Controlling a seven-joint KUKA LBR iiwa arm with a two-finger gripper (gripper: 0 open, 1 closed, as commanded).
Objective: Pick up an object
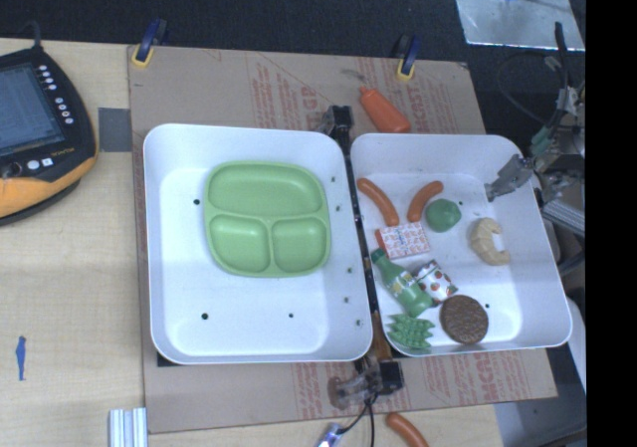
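Note:
The right bin holds several small items: two orange sausages, a green ball, a beige bagel piece, a red-and-white card, a green bottle, a small patterned can, a brown round cookie and a green leafy piece. My gripper hangs over the bin's upper right corner, just right of the green ball and above the bagel piece. Nothing is seen held in it.
The left bin carries a green divided plate. An orange carrot lies on the cardboard behind the bins, and another sausage lies in front. A control pendant sits at the far left. Clamps hold the cardboard.

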